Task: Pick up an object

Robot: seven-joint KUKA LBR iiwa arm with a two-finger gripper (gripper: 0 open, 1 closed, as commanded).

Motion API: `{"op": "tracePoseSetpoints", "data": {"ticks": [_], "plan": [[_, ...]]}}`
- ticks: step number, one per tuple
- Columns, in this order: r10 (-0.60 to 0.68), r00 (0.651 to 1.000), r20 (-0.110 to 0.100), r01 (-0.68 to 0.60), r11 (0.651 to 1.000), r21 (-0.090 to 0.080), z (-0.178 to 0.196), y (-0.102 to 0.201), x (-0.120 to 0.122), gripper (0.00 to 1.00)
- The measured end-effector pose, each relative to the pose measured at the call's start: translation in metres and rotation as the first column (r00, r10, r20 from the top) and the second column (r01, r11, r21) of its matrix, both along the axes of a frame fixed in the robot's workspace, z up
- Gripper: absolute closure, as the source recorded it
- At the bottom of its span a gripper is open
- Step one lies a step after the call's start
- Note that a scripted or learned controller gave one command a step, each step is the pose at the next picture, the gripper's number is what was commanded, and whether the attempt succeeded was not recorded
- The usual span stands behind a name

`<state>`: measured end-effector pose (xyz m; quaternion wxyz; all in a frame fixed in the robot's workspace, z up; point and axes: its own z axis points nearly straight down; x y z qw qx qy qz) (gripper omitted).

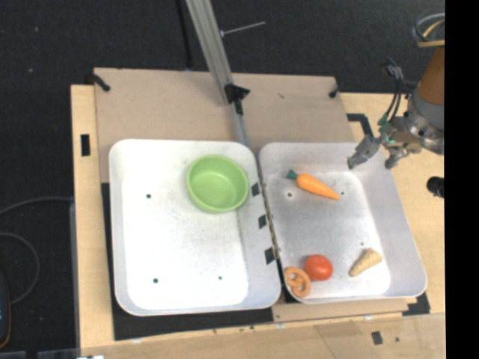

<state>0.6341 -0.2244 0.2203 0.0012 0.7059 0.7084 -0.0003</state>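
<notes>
Carrot (317, 186) is lying in the right bin (389, 223) toward its 12 o'clock edge — I'm seeing the gripper (376, 155) hovering at the carrot's 2 o'clock, fingers spread, grasping nothing — tomato (319, 267) sitting at 6 o'clock

Both white bins, the left bin (135, 223) and the right bin (389, 223), are looking like smooth plastic, faintly speckled and dully shining. The green bowl (218, 184) is showing a matt plastic finish. The carrot (316, 185) and tomato (319, 267) are appearing glossy. The desk (86, 200) is looking like pale, matt wood.
</notes>
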Motion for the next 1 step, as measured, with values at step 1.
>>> {"op": "tracePoseSetpoints", "data": {"ticks": [1], "plan": [[0.002,1.000,-0.001,-0.002,1.000,-0.001,0.0001,-0.0004,-0.0002,0.00]]}}
